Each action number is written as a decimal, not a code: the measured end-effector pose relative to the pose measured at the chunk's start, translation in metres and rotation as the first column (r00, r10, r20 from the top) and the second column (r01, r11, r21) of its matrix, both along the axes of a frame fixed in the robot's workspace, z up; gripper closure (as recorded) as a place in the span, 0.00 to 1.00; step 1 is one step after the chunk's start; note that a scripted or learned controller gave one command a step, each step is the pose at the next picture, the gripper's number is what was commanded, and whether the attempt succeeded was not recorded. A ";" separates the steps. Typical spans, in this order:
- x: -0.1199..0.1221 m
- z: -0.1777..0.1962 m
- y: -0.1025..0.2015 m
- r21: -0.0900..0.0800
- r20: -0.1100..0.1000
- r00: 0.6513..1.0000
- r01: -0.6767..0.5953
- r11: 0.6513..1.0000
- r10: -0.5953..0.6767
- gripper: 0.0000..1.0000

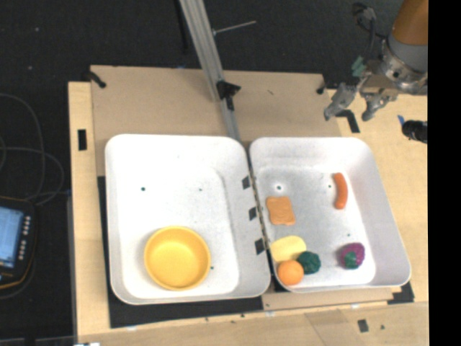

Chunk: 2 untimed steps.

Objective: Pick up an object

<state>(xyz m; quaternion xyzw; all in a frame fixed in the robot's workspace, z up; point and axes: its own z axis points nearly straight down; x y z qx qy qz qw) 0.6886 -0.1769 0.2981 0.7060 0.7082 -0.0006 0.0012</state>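
My claw [358, 108] is up here past the far right corner of the right bin [374, 166], hanging over the bare counter [288, 99], its two fingers spread apart with nothing between them. My wrist rises behind it toward the picture's upper right, orange band [412, 19] showing above the grey.

Everything worth grabbing lies below and nearer the camera than my claw, all in the right bin. Closest to me is the orange sausage [340, 190], lying lengthwise near the bin's right wall, just a little down-frame from my fingertips. Further down and off to the picture's left of my claw sits the flat tan cracker-like square [280, 210], hard by the divider between the bins. Beyond that, at the near edge, there's a cluster: a pale yellow piece [287, 248], an orange ball [290, 272] touching it, and a dark green lump [310, 262] beside the ball (broccoli, by the look of it, though I can't be sure). A purple lump [351, 255] sits apart from them, toward the bin's near right corner, almost straight down-frame from me.

Farthest off, across in the left bin [173, 164], a yellow bowl [177, 257] stands upright in the near part.

A metal pole [205, 42] slants across the counter's far side, well to the picture's left of my claw.
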 end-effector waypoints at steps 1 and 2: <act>0.000 0.000 -0.001 -0.002 -0.001 1.000 -0.001 1.000 0.001 0.00; -0.006 -0.041 0.001 -0.002 0.000 1.000 0.002 1.000 -0.002 0.00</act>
